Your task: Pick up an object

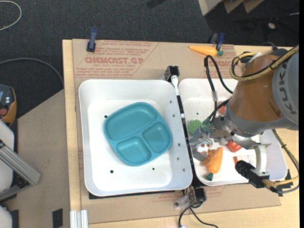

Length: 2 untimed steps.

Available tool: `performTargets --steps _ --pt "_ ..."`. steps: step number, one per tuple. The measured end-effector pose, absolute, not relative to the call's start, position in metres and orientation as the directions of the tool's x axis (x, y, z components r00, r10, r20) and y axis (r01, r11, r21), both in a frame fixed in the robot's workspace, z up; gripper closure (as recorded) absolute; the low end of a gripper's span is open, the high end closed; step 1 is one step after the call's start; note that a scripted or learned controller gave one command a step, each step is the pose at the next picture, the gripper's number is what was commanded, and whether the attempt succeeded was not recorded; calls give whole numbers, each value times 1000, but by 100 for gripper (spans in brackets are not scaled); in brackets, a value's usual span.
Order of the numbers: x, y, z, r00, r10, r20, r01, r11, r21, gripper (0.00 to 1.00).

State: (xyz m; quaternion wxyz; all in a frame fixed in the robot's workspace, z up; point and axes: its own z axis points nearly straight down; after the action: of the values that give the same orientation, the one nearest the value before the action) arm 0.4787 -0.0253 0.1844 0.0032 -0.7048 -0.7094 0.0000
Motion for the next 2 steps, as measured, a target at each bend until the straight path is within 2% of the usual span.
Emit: performTargets --steps 1,2 --pt "480 -30 195 1 1000 1 1000 -1 0 100" --pt "482 58 184 -8 1000 2 1000 8 -2 100"
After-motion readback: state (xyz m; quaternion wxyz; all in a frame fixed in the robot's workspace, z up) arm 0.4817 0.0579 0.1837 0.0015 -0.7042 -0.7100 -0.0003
